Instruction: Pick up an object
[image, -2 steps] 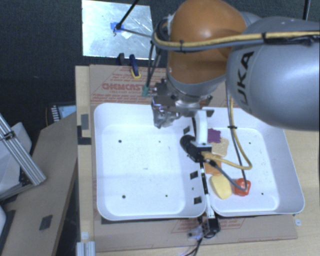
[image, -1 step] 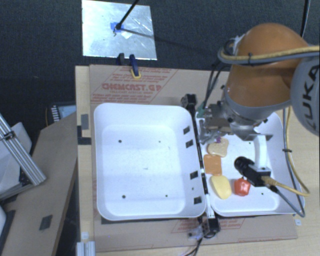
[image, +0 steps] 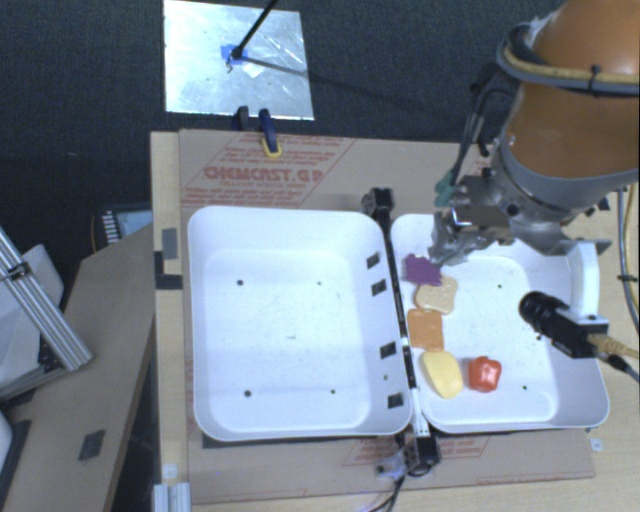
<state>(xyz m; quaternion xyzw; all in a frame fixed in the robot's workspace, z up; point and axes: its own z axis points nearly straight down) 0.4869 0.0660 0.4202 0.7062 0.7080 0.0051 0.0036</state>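
1. The gripper (image: 446, 248) hangs low over the far left corner of the right bin (image: 530, 395). Whether it is apart or together cannot be told, and nothing is seen held.
2. Just beside it lies the purple piece (image: 422, 268), the nearest candidate. It is small and lumpy, probably light, stiff plastic, so a hold across its narrow middle looks best.
3. Close behind it a cream piece (image: 437, 297), an orange block (image: 426, 329), a yellow piece (image: 443, 373) and a red piece (image: 484, 373) line the bin's left side.
4. The wall shared with the left bin (image: 290, 330) and the crowding cream piece leave little closing room, so a nudge could scatter the row.
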